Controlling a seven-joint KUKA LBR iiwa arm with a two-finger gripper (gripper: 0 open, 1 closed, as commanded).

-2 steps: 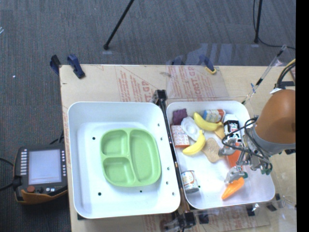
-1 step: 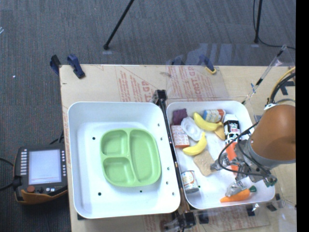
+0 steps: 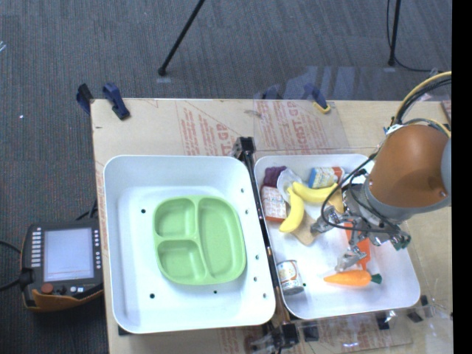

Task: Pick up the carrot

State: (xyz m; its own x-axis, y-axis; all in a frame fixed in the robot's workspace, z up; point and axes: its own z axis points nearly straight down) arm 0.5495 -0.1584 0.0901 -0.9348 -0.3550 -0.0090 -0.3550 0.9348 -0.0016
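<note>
I see the carrot (image 3: 347,278) lying flat in the right bin (image 3: 402,290), near that bin's front edge, its green stub pointing away from the left bin (image 3: 118,198). The hand (image 3: 357,255) hangs just above the carrot, tips low over its thick end, and I cannot tell whether it is released or clenched; nothing shows clearly between its tips. Beyond the carrot, toward the far side of the bin, I see a banana (image 3: 304,200), with a red packet (image 3: 273,203) beside it and a small jar (image 3: 324,176) behind. A tin can (image 3: 288,276) stands to the carrot's side, close to the wall shared with the left bin. That left bin carries a green divided tray (image 3: 199,240). Both bins rest on the desk (image 3: 184,124).
</note>
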